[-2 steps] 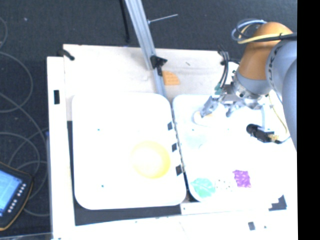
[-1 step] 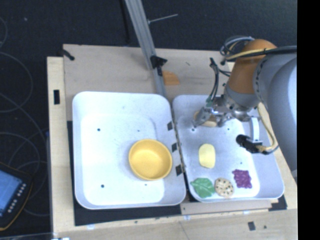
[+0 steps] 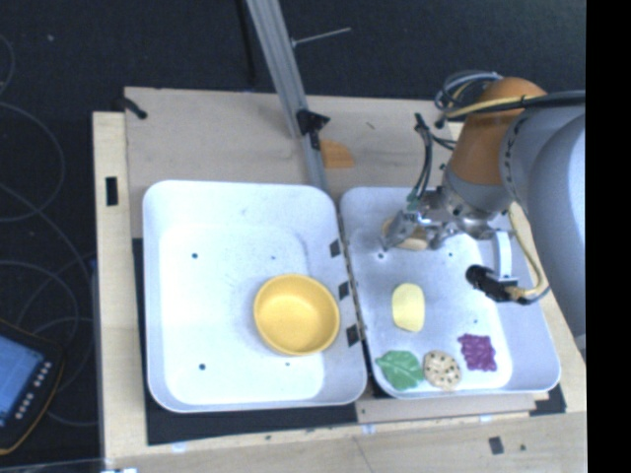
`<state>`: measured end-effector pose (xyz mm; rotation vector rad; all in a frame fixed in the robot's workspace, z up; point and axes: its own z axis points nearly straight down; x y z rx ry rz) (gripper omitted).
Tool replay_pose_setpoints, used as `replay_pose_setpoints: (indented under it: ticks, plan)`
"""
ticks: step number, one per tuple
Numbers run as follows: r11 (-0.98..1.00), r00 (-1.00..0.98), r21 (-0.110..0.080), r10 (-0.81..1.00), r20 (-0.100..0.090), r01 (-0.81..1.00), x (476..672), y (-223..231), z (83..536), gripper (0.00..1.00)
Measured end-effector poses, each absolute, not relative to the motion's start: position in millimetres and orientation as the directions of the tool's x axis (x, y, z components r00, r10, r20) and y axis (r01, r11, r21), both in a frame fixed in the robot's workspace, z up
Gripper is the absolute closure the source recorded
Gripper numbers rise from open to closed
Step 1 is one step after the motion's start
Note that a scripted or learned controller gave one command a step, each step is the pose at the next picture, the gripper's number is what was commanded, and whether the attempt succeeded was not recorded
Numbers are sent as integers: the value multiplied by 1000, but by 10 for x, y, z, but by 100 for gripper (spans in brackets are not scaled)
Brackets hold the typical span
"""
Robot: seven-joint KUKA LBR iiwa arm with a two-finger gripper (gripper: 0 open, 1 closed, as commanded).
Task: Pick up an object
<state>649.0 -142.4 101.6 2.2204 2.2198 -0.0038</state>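
Camera view looks down on the gripper [image 3: 406, 233], low over the far end of the right bin [image 3: 523, 363]. A small tan object [image 3: 422, 238] sits right at the fingers, but the metal hides how they stand — whether they are spread or closed, and whether they have hold of that piece, cannot be told. The arm [image 3: 493, 151] drops almost straight down from the right, which probably suits a top-down grab at something lying flat on the bin floor.

Nearer the camera in the same bin lies a pale yellow block [image 3: 408, 306], apart from the gripper. Along the near wall sit three small pieces in a row — a green leaf [image 3: 398, 367], a speckled cookie [image 3: 442, 368] touching or just beside it, and purple grapes [image 3: 477, 352] a little off to the right. Any of these would do for the task, and the tan piece looks like the one being tried, judging by the gripper's place.

The left bin [image 3: 197, 225] holds one yellow bowl [image 3: 295, 313], upright, near the wall shared with the right bin and well away from the arm.
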Motion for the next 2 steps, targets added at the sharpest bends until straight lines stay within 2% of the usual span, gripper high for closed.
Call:
replay_pose_setpoints:
  ticks: [1,2]
  plan:
    - [0,0,2,1000,-3,1000,6496,-1432,1130,100]
    - [-2,2,6,1000,-1,1000,6411,-1461,1690,100]
